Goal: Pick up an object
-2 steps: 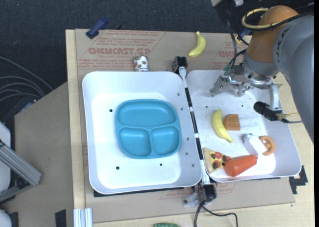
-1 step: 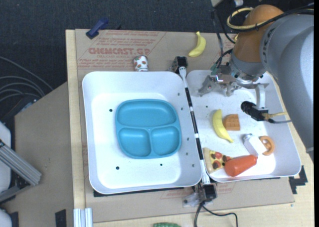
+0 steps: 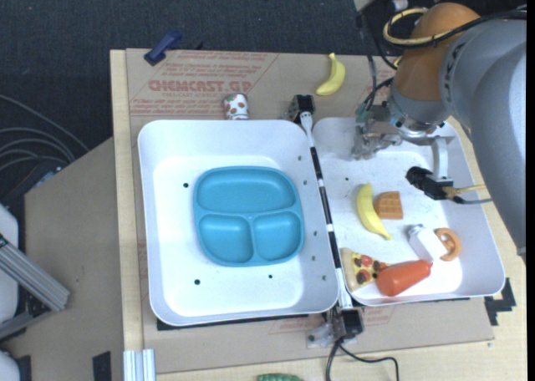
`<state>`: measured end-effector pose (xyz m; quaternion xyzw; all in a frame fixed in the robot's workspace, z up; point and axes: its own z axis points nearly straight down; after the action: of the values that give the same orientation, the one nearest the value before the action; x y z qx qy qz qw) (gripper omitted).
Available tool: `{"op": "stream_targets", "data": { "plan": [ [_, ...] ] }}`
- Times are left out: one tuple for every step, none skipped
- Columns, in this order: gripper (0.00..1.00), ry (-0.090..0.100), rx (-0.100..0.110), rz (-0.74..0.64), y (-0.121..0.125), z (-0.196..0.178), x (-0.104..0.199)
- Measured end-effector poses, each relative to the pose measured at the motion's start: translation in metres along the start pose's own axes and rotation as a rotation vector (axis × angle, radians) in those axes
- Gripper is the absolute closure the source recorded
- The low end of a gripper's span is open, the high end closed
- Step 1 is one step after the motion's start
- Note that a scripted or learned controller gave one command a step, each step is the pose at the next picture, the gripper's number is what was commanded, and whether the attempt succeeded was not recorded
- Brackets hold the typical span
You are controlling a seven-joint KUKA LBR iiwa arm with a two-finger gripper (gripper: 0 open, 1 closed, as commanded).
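My gripper (image 3: 369, 142) hangs over the far left part of the right bin (image 3: 481, 266), above bare white floor, with nothing seen between its tips. Nearer the front lie a yellow banana (image 3: 369, 210) and a brown square waffle (image 3: 388, 205) side by side. A white bottle (image 3: 423, 241) lies against a brown pretzel (image 3: 449, 243). At the bin's front sit an orange carrot (image 3: 404, 276) and a pizza slice (image 3: 359, 267). All of these lie closer to the front than the gripper.
The left bin (image 3: 159, 204) holds a blue divided plate (image 3: 247, 213). On the cardboard behind the bins lie a second banana (image 3: 332, 77), a small spotted toy (image 3: 236, 105) and a blue object (image 3: 163, 48). The arm fills the top right.
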<state>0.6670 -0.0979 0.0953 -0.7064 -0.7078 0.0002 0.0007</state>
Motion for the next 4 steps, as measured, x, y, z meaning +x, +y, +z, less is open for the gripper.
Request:
{"op": "stream_targets", "data": {
  "plan": [
    [0.0,0.0,0.0,0.0,0.0,0.0,0.0],
    [1.0,0.0,-0.002,0.0,0.0,-0.01,0.0],
    [0.0,0.0,-0.001,0.0,0.0,-0.01,0.0],
    [0.0,0.0,0.002,0.003,-0.019,0.011,-0.008]
  ]
}}
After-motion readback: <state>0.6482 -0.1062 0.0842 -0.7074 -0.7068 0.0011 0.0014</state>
